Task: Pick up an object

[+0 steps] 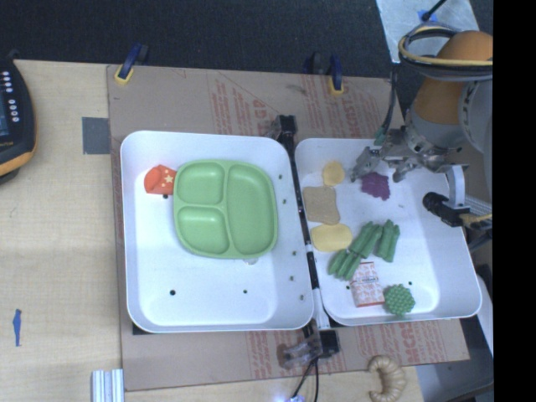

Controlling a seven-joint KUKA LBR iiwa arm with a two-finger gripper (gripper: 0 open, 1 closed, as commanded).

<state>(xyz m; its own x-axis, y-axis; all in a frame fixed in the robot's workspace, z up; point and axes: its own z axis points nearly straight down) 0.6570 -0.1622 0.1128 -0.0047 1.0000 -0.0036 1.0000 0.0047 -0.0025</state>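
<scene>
Two bins (134, 224), one plate (226, 208), perhaps eight items (366, 241).

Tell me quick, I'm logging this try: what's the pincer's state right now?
Pincer: low in the right bin, just above the purple object; whether it is open, closed or holding anything cannot be told.

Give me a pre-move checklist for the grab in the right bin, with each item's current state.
1. Claw over the right bin: ok.
2. Target near the claw: purple piece lies just below it: ok.
3. Purple piece clear of neighbours: apart from the yellow round and the green beans: ok.
4. Object already held: cannot tell.
5. Claw aligned directly over the purple piece: cannot tell from this slant.
</scene>
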